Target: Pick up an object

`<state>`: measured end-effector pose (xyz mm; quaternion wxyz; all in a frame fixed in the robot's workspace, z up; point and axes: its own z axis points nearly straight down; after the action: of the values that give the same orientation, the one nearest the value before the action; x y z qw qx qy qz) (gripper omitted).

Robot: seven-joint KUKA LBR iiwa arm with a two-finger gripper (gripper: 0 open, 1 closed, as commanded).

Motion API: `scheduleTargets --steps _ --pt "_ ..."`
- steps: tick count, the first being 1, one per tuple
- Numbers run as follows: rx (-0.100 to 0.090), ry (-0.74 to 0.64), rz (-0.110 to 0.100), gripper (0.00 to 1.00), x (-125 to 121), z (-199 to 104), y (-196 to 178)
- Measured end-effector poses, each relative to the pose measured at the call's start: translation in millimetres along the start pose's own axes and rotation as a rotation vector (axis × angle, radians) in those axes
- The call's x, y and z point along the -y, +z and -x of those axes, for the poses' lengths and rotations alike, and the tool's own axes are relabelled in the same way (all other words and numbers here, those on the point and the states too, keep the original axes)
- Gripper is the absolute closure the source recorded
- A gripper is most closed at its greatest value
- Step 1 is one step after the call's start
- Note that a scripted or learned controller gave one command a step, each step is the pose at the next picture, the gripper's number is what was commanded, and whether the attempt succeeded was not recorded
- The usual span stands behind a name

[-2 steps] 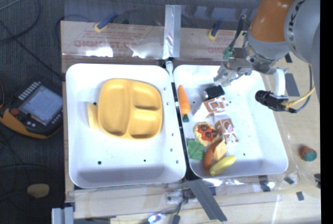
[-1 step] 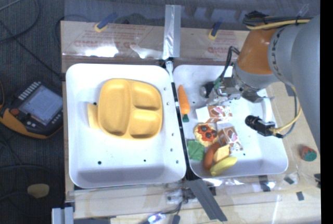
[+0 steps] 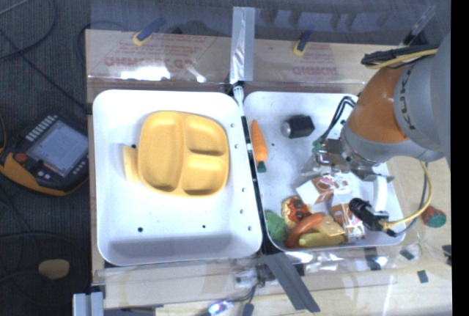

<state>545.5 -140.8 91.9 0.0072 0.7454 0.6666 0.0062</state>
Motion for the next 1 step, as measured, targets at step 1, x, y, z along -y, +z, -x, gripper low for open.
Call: scheduleTargets --steps 1 --pt "0.003 -0.036 0.002 0.0 51.8 28.2 -1.2"
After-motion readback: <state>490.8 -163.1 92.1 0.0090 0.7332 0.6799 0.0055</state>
